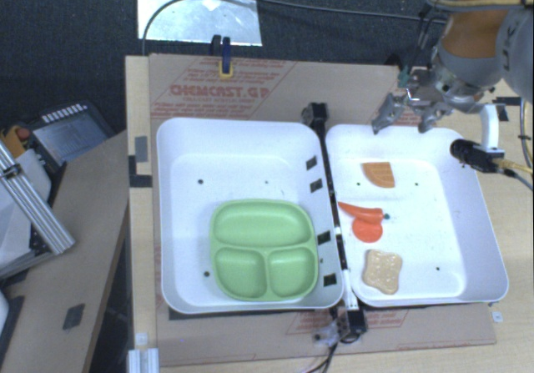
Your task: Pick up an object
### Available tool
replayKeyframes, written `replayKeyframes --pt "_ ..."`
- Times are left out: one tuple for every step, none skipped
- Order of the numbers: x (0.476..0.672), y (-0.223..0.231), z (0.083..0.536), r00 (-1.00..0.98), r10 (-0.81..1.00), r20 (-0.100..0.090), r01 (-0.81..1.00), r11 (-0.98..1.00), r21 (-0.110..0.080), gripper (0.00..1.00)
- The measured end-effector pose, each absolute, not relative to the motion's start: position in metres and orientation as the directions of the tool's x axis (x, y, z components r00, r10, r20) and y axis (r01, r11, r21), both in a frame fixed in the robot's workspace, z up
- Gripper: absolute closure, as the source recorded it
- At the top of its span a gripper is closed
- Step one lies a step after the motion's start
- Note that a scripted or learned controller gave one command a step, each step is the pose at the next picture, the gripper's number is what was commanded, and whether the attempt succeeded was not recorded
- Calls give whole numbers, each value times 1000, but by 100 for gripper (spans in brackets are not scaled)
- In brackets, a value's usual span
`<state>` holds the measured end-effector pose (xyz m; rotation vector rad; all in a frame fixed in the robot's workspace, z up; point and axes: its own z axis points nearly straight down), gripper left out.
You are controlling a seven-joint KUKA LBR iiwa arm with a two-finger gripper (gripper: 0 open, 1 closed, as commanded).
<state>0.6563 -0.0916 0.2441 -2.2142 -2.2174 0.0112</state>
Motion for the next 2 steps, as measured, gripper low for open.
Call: replayKeyframes --pt "658 -91 252 -3 1000 0 1000 3 1 0" --pt "655 -91 211 -2 1000 -1 1000 2 1 0"
